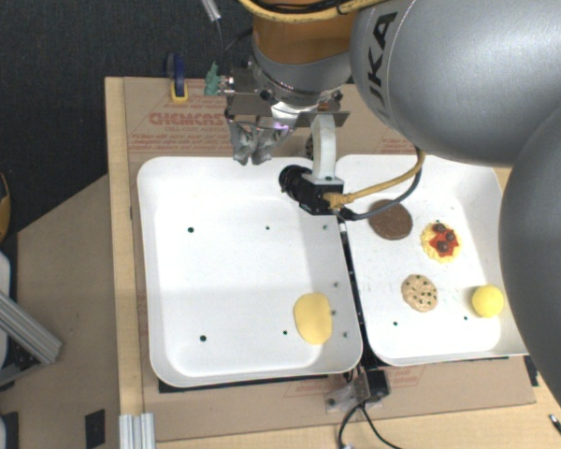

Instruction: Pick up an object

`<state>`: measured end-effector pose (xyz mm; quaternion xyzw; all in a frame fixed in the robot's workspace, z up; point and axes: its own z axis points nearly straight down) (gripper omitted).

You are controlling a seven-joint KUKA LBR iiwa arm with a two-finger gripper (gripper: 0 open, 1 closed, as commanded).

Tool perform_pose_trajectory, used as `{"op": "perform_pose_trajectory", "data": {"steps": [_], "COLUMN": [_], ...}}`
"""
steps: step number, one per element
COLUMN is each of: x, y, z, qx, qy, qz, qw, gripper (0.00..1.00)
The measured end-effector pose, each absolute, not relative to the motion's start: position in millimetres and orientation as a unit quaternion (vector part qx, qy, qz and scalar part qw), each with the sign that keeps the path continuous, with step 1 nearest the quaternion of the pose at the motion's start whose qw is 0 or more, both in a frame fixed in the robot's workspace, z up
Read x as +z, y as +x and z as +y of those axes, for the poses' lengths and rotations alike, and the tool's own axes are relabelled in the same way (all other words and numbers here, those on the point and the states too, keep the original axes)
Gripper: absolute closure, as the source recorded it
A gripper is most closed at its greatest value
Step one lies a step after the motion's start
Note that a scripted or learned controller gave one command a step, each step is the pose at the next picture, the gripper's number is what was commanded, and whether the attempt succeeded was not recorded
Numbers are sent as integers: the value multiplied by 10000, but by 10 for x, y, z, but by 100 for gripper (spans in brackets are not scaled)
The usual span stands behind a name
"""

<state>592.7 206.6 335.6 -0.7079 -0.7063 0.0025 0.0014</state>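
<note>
The pale yellow lump (312, 317) lies in my left bin (168, 251), near its front right corner, with open white floor around it. Across the divider, the right bin (467, 340) holds a brown disc (391, 223), a jam tart (441, 241), a chip cookie (419, 293) and a yellow ball (487, 301). My claw (252, 148) hangs over the left bin's back edge, well apart from the lump; whether it is open, I cannot tell.

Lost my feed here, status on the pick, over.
Pincer over left bin's far edge, holding nothing seen. Yellow lump in left bin, untouched. Four food pieces in right bin. Nothing blocking.
</note>
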Motion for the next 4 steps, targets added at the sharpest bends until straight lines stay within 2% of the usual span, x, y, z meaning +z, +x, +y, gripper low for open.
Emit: {"op": "perform_pose_trajectory", "data": {"steps": [1, 2, 3, 4], "x": [3477, 2782, 3018, 3086], "y": [5945, 5865, 5889, 5626], "z": [2077, 2251, 2243, 2248], "qx": [-5, 36, -12, 10], "qy": [-7074, -7065, -7069, -7065], "qz": [-7068, -7077, -7073, -7077], "qw": [-2, 22, -4, 12], "gripper": [100, 100, 100, 100]}}
